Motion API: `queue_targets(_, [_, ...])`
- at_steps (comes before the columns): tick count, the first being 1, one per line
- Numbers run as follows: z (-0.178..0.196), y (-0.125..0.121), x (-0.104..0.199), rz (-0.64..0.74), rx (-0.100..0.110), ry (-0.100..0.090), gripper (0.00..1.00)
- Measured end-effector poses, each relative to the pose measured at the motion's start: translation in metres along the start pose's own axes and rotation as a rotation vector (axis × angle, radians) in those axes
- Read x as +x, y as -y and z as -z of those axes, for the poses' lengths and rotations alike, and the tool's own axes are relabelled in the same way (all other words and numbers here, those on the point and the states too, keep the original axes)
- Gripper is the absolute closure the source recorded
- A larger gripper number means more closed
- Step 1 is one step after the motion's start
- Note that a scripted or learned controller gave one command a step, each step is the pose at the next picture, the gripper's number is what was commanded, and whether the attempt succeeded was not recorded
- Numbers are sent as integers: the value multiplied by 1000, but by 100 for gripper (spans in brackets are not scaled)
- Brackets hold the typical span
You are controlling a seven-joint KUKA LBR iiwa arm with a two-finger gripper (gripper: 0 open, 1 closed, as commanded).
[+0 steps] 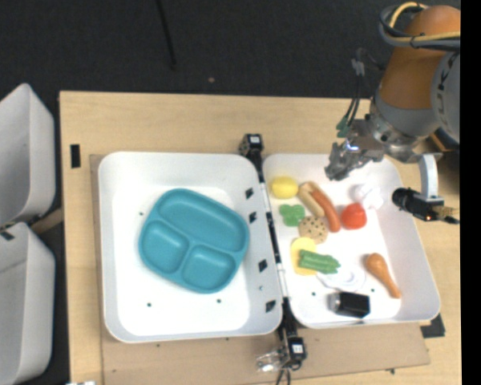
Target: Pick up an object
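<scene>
My gripper (341,165) hangs over the far part of the right bin (421,291), with nothing visibly in it. Just below it lie a hot dog (319,202) and a small white piece (368,195). A yellow lemon (284,187) sits to its left. Nearer the middle are a red tomato (353,216), a green leafy piece (291,213) and a speckled cookie (312,229). Toward the front lie a green pod on a yellow slice (316,261), an orange carrot-like piece (382,273) and a black block (351,303).
The left bin (120,303) holds a blue divided plate (194,240). A hinge strip with black clips (264,239) runs between the two bins. White padded blocks (16,159) stand off the bench at the left.
</scene>
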State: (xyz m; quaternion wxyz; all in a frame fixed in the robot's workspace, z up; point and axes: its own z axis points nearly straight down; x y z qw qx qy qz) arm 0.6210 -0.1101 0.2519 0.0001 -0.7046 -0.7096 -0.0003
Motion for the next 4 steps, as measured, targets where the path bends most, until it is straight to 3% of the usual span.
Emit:
queue_targets(2, [-2,-45,88,-1,0,1,100])
queue_targets(4, [-18,-56,184,-2,1,2,100])
